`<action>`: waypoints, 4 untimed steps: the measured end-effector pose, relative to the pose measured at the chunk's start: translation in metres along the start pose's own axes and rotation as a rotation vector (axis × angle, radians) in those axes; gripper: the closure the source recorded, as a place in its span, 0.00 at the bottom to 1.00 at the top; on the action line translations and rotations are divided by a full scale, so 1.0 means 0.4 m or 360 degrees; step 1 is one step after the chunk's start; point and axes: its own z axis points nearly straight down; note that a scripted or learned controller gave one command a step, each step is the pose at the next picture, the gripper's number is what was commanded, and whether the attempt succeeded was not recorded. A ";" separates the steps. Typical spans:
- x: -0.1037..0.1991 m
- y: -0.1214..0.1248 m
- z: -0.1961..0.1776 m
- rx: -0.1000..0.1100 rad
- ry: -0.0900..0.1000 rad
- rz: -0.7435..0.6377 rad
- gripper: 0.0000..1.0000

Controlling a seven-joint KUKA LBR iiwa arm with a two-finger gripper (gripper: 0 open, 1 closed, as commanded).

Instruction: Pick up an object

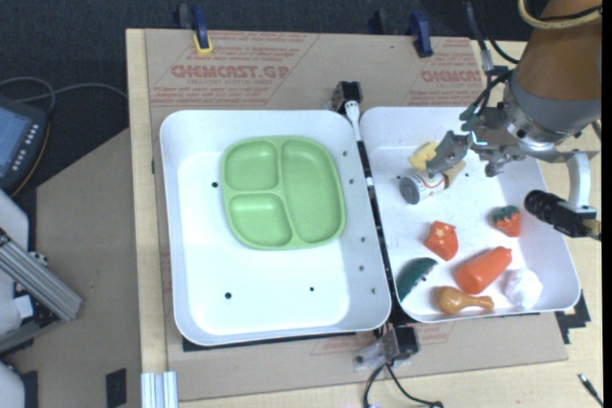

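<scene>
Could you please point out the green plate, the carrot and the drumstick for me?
Green plate point(284, 192): camera view, on the ridge where its three compartments meet.
Carrot point(483, 268): camera view, middle of its orange body.
Drumstick point(454, 301): camera view, its thick brown end.

Two white bins are counted: a left bin point(191, 234) and a right bin point(564, 263). One green divided plate point(284, 192) is seen at frame centre. Seven small items are counted at right, among them one carrot point(483, 268) and one strawberry point(508, 221).
</scene>
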 end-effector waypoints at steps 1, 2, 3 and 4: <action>0.001 0.006 -0.020 -0.0023 -0.0002 -0.0004 0.00; 0.012 0.022 0.093 -0.0015 0.0000 -0.0004 0.00; -0.008 0.010 0.222 -0.0018 -0.0001 -0.0003 0.00; -0.006 0.012 0.349 -0.0019 -0.0001 -0.0003 0.00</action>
